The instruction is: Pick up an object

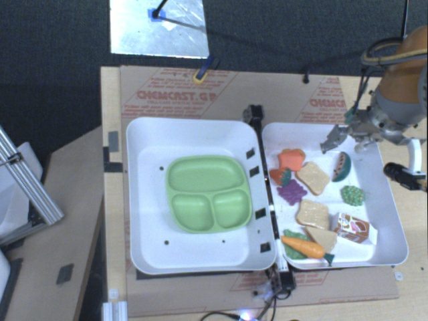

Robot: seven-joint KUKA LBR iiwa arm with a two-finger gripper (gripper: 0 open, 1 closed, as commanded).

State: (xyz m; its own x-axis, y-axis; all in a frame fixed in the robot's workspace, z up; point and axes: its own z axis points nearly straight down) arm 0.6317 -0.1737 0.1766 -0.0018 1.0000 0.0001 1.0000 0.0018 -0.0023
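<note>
My gripper [346,143] hangs over the far part of the right bin [391,206], fingers spread open with nothing between them. It is just behind a watermelon slice [342,166]. Toy food lies in this bin: an orange piece [291,159], a bread slice [313,178], purple grapes [291,192], a green broccoli [352,194], another bread slice [312,214], a small carton [352,227] and a carrot [304,247] near the front edge.
The left bin [144,152] holds a green divided plate [207,192]. A black divider [262,179] with clips runs between the two bins. A black part [403,175] sticks in over the right bin's right rim.
</note>
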